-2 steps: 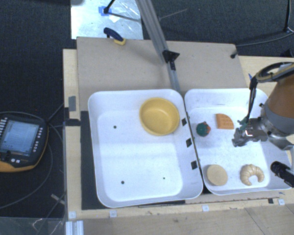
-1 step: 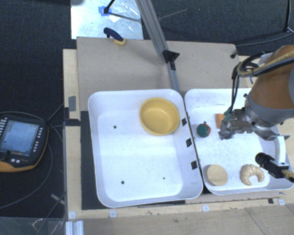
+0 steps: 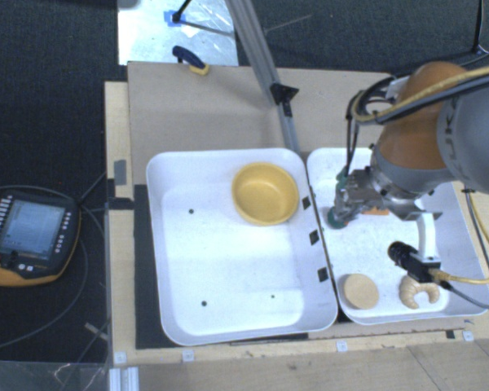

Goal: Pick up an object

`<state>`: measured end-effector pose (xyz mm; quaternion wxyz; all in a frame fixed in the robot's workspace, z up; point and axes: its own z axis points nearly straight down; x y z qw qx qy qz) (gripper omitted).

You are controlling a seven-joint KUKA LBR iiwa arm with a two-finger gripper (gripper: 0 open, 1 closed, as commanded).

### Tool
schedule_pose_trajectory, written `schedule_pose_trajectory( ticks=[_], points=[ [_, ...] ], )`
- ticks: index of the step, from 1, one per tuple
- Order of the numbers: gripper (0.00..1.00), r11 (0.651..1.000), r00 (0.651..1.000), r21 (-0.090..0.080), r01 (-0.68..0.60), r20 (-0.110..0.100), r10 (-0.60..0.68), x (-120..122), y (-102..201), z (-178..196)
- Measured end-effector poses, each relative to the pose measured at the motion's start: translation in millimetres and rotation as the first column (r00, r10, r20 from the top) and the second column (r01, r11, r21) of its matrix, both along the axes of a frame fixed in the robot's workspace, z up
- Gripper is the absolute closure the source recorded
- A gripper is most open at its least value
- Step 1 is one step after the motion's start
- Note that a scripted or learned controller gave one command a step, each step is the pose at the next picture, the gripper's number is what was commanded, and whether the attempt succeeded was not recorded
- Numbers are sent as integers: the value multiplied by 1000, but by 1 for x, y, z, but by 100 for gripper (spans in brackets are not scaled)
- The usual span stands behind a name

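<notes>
Nearest the camera, below the gripper [image 3: 340,215] in the right bin [image 3: 473,243], lie a flat tan disc [image 3: 360,291] and a pale croissant-shaped piece [image 3: 416,292]; both look light, the disc best pinched across its rim. Something small and orange [image 3: 378,212] sits just beside the gripper. Whether the gripper is closed or spread cannot be told. Farther left, in the left bin [image 3: 228,300], the yellow bowl [image 3: 265,192] looks stiff and smooth, graspable by its rim.
</notes>
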<state>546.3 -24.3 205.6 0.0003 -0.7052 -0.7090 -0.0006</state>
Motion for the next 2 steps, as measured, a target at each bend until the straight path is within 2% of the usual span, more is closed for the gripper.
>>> schedule_pose_trajectory(
  ticks=[2],
  points=[
    [100, 1000, 1000, -1, 2, 1, -2, 46, 90, 26]
  ],
)
